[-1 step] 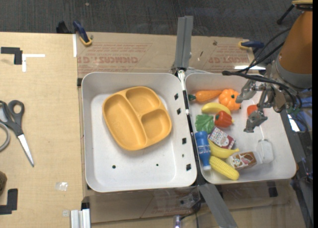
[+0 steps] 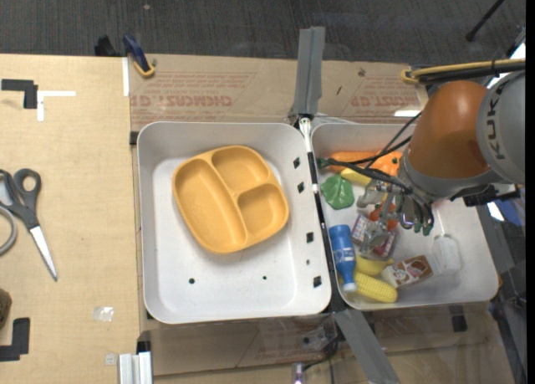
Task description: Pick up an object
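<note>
My gripper (image 2: pixel 391 213) hangs low in the middle of the right bin (image 2: pixel 481 286), below the arm's orange band. It is right above a dark, shiny packet (image 2: pixel 373 237), and I cannot tell whether it touches it. Around it lie a green toy vegetable (image 2: pixel 338 192), a blue bottle (image 2: pixel 342 253), a yellow corn cob (image 2: pixel 375 288), a small red-and-white packet (image 2: pixel 410 271) and a pale translucent object (image 2: pixel 448 253). A yellow piece (image 2: pixel 354 176) and an orange piece (image 2: pixel 358 157) lie at the bin's far side, partly hidden by the arm.
The left bin (image 2: pixel 167 290) holds a yellow divided plate (image 2: pixel 231 197). A raised divider (image 2: pixel 316 207) separates the two bins. Scissors (image 2: pixel 29 215) lie on the wooden bench at the far left. The arm covers the right bin's far right corner.
</note>
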Available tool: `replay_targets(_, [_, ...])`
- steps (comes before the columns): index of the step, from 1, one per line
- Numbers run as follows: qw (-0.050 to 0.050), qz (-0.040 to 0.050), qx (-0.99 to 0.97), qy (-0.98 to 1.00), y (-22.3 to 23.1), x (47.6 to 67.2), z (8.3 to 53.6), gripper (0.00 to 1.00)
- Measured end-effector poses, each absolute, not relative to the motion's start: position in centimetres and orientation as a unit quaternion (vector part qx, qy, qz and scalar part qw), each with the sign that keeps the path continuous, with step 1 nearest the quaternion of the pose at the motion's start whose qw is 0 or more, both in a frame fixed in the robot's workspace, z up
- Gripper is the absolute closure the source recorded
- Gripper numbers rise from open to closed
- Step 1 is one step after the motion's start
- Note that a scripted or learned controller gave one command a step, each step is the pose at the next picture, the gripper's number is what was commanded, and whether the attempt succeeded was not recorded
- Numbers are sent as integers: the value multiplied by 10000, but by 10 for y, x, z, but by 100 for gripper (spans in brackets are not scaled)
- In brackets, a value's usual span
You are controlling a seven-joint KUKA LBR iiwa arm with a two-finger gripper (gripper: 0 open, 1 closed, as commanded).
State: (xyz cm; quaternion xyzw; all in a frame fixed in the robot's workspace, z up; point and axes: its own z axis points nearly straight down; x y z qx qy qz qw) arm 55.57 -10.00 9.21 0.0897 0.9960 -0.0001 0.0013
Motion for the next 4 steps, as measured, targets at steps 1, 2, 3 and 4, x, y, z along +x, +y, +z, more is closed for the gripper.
replay_targets(1, [23, -6, 880, 9961, -99, 557, 101, 100])
replay_targets(2, [26, -1, 932, 9956, -116, 616, 131, 100])
replay_targets(3, [20, -1, 36, 10000, -85, 618, 250, 100])
replay_targets(4, [21, -2, -684, 9977, -106, 627, 93, 100])
